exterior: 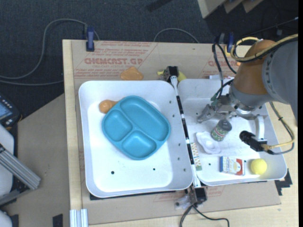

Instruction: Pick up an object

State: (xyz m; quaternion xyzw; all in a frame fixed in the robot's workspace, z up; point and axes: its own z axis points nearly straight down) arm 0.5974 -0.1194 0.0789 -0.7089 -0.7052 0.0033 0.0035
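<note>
Gripper (pixel 222 118) lowered into the right bin (pixel 279 171), directly over a small grey-green bottle (pixel 220 130); whether it is open or closed cannot be told. The bottle appears to rest on the bin floor, so lifting seems not yet done.

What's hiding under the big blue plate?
An orange thing pokes out from beneath the blue plate at its upper left edge, in the left bin. Most of it is covered, so I cannot tell what it is.

Glossy blue plastic tray (pixel 136 126)
</note>
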